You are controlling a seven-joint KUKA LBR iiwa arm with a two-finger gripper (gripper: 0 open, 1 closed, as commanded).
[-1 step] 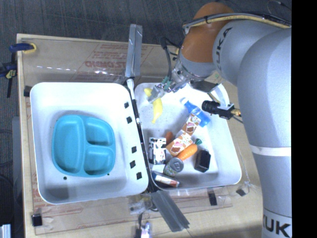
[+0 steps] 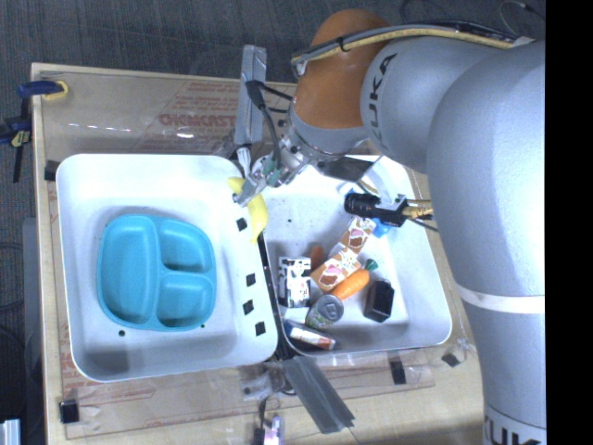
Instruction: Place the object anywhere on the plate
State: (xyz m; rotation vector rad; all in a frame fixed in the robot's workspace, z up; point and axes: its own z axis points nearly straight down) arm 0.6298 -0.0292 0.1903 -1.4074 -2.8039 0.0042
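A blue plate (image 2: 156, 272) with three compartments lies in the left bin (image 2: 83, 179). My gripper (image 2: 248, 182) hangs over the ridge between the two bins, at the left bin's far right corner. It is shut on a yellow banana-like object (image 2: 256, 213), whose top end sits between the fingertips. The rest of the object droops down along the ridge. It is above and to the right of the plate, well apart from it.
The right bin (image 2: 422, 258) holds several things near its front: an orange carrot (image 2: 353, 285), a black block (image 2: 378, 300), a round can (image 2: 324, 312), a black-and-white box (image 2: 296, 281), a patterned packet (image 2: 350, 245) and a tube (image 2: 310, 339).
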